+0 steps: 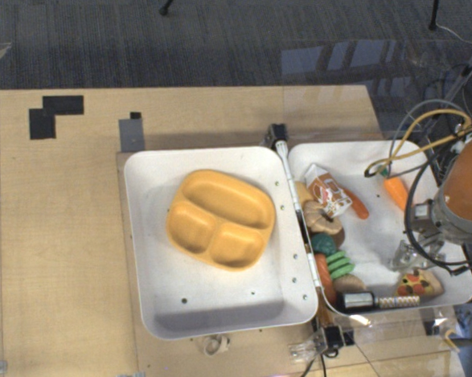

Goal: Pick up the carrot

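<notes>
Camera view: the grey arm (463, 208) is reaching in from the right and hanging over the near right part of the right bin (374, 151), its orange band bulging at the frame's edge and cables looping around it. The gripper (408, 254) is hovering low above the bin floor, just behind a small colourful toy (420, 283). Its own metalwork and the wires are hiding it, so whether it is spread wide or closed cannot be told, and nothing is showing in its grasp.

What is looking like the carrot (395, 193), a bright orange tapered piece, is lying on the bin floor towards the far right, near the arm's cables and apart from the gripper. A smaller reddish-orange piece (359, 208) is lying just beside a carton (330, 191), so the choice between the two is not certain.

In the left bin (156, 254) a yellow divided plate (220, 218) is sitting alone.

By the look of things, the pick is not yet made: the carrot is resting untouched, and closing on it and lifting it all are remaining to be done.
</notes>
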